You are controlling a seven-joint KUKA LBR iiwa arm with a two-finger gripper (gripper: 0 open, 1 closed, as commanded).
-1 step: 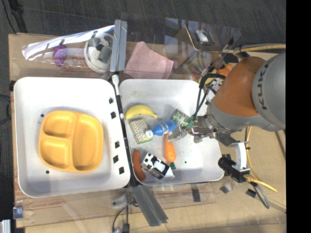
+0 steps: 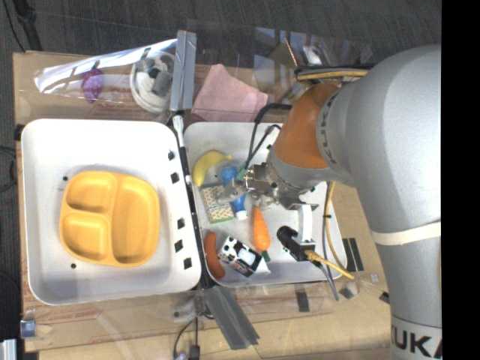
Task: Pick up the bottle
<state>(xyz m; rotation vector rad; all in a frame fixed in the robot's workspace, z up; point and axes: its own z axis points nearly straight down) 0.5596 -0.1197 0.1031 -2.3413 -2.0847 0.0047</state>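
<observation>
The bottle (image 2: 240, 207) is small, white and blue, and stands in the right bin (image 2: 315, 272) near its middle, beside a patterned square card (image 2: 217, 203). My gripper (image 2: 250, 184) hangs right above the bottle's top, at the end of the grey arm with the orange band (image 2: 304, 133). Gripper metal hides the bottle's upper end, so contact between them is unclear.
Around the bottle lie a yellow banana (image 2: 210, 165), a small blue item (image 2: 229, 175), an orange carrot (image 2: 260, 229), a red sausage (image 2: 211, 250) and a black-and-white box (image 2: 241, 257). The left bin (image 2: 37, 276) holds a yellow divided plate (image 2: 111, 217). A pink cloth (image 2: 225, 92) lies behind the bins.
</observation>
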